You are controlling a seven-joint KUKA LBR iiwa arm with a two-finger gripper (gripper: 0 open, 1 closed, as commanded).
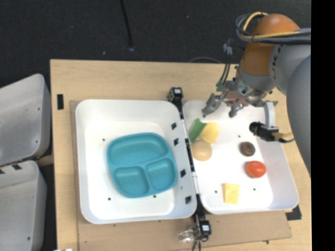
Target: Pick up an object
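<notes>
My gripper (224,107) hangs over the back of the right bin (285,187), its two grey fingers spread apart with nothing between them. Just below and left of it lie a green piece (196,129) and a yellow rounded object (210,133), touching each other. A beige round object (201,151) sits in front of them. Further right rest a small brown object (247,149) and a red tomato-like object (255,169). A yellow cheese-like wedge (231,192) lies near the bin's front.
The left bin (91,197) holds a teal compartment plate (141,163). A black cable fitting (263,130) hangs from the wrist over the right bin's back right. Wooden bench edges (63,140) surround both bins.
</notes>
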